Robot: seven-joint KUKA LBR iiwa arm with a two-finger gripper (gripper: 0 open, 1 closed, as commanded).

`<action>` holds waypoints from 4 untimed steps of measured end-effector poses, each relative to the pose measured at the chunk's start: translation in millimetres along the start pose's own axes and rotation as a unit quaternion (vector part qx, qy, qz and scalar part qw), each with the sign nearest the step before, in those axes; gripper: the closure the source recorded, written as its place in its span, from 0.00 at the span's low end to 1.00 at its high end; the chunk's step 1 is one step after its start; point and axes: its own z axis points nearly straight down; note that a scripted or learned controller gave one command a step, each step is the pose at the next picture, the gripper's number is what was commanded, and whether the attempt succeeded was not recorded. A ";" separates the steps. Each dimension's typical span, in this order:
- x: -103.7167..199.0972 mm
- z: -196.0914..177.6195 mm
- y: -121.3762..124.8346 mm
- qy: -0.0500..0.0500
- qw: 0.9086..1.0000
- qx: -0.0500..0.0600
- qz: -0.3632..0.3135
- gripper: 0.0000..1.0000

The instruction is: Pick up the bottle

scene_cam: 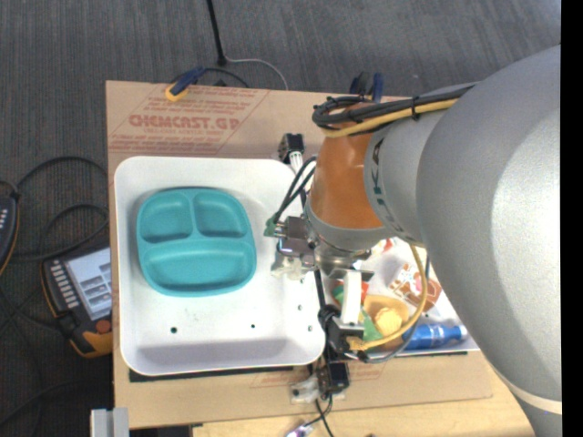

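- A dark grey carpet floor lies around a brown board surface (191, 121) printed with red lettering; cables trail over the floor, and a handheld controller (80, 285) lies on the floor off the surface's left edge.
- 2 shallow white bins sit side by side on the surface. The left bin (219, 349) holds a teal divided plate (195, 241) in its upper left part.
- The right bin (446, 346) is mostly covered by the grey arm (492, 208); a clutter of colourful things shows near its front edge.
- The bottle (435, 336) — judged to be the blue item lying on its side — rests near the right bin's front edge, partly tucked under the arm, just beside a yellow object (386, 319).
- The pincer (344, 321) hangs low over the right bin's left side, near the wall shared with the left bin. Whether it is wide or narrow I cannot tell; wiring and the wrist hide the tips.
- Handling, as a judgement: the bottle looks like small, light plastic, stiff enough to bear a squeeze but smooth and round, so it may roll or slip out sideways.
- Best hold, I would say, is across the middle of its body, with the tips closing across its long axis — the neighbouring clutter could crowd 1 side of that approach.
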 end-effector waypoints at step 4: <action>17.2 76.9 47.9 -0.002 0.991 -0.004 -0.137 1.00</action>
